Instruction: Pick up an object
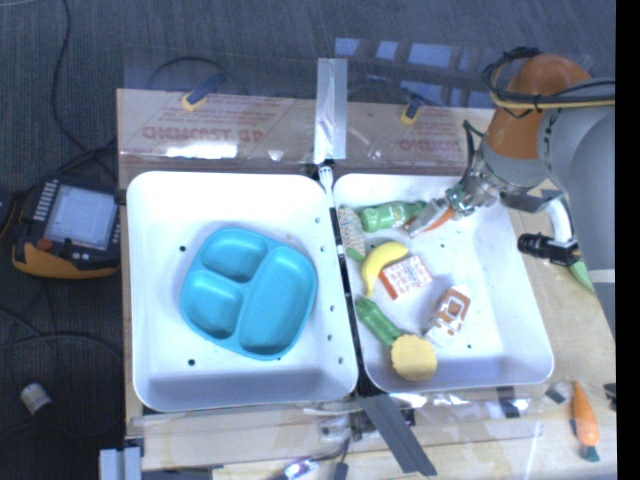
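Gripper low in right bin, touching green bottle.

A blue divided plate sits in the left white bin on a workbench. Outside the bins, a handheld control pad with a grey screen lies on the dark carpet at left, its black cables trailing nearby. An orange-handled tool rests on the bench at lower right.
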Tool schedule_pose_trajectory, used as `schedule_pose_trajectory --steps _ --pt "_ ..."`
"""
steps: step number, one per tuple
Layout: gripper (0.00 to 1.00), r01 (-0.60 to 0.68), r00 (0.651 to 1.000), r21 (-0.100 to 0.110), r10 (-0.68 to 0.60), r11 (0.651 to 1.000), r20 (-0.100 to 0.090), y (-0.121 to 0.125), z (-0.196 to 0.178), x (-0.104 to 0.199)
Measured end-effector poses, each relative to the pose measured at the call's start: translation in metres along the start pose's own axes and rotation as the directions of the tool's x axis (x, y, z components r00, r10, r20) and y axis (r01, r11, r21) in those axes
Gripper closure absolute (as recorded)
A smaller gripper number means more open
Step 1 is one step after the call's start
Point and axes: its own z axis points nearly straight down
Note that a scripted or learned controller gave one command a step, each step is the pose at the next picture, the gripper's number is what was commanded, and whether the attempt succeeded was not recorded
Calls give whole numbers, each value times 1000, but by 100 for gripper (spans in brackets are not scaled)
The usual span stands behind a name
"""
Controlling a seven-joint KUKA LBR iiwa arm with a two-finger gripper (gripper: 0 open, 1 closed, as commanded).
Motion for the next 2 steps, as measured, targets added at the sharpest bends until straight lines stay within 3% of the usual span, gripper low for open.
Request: schedule_pose_trajectory --steps 1,2 --pt "0 -94 996 -1 94 996 -6 12 -22 57" --pt "0 2 1000 -9 -2 1000 1 -49 6 59"
